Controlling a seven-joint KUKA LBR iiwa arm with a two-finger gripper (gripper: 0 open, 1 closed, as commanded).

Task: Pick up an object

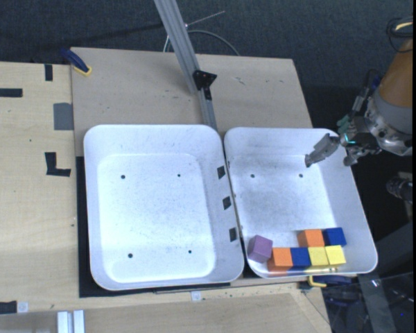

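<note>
1. Gripper [335, 150] hangs over the right bin's [277, 207] far right edge, fingers spread and holding nothing.
2. Targets sit well off toward the near rim: a purple block [261, 247] alone, then orange [282, 257], blue [300, 257] and yellow blocks [319, 257] packed tight.
3. Best bet, I'd say, is the purple one (room on both sides for fingers).
4. Travel across first, centre above it, then drop straight down.
5. Close only once a finger sits on each side; the packed row risks a jam.
</note>
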